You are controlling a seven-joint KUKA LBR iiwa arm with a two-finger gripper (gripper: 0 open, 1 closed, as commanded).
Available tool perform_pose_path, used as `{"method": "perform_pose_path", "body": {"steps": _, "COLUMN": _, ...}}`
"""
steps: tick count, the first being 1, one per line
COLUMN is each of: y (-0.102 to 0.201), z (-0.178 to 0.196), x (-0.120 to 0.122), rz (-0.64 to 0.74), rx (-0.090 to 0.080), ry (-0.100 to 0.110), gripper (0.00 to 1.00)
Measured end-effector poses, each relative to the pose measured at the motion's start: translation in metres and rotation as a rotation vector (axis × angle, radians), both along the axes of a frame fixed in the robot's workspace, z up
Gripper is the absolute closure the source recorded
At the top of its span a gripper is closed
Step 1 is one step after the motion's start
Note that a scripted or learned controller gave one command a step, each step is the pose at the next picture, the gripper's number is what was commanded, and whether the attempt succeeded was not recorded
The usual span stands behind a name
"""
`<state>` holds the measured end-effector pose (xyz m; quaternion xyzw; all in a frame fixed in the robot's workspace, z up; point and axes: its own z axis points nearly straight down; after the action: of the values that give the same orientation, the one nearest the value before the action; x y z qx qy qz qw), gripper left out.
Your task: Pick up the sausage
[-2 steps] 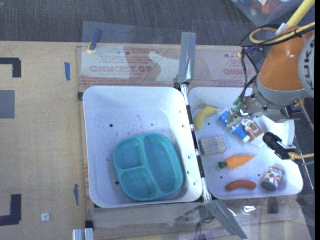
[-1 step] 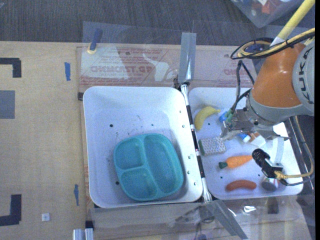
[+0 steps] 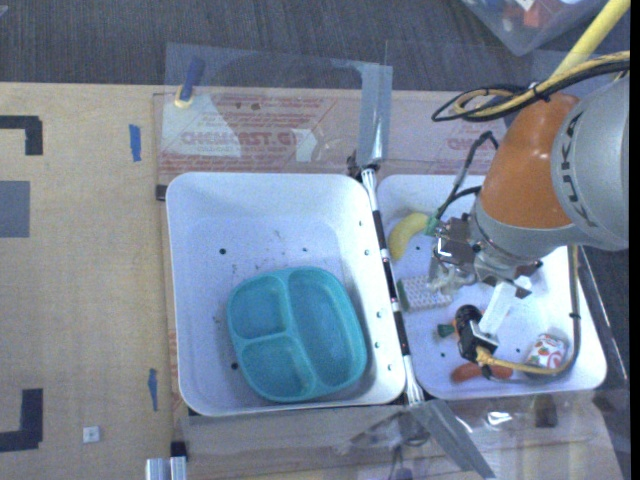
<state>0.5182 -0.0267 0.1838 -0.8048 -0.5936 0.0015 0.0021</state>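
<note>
Camera view shows the arm (image 3: 560, 168) over the right bin (image 3: 590, 368), its gripper (image 3: 470, 268) low at the bin's middle; whether the fingers are open or closed cannot be told. An orange-red sausage (image 3: 466, 373) lies near the bin's lower edge. A yellow item (image 3: 408, 233) sits upper left. The left bin (image 3: 200, 228) holds a teal divided plate (image 3: 296, 333).

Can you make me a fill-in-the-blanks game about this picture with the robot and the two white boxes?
1. The teal plate lies in the ____ bin.
2. The plate has ____ compartments.
3. The robot arm hangs over the ____ bin.
4. The band above the robot's wrist is ____.

Missing words: left, three, right, orange.
</note>
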Motion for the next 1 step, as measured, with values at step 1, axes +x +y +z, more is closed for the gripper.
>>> {"method": "perform_pose_path", "body": {"steps": 1, "y": 0.0279, "z": -0.0002, "x": -0.0202, "rz": -0.272, "rx": -0.001, "ry": 0.001, "gripper": 1.00}}
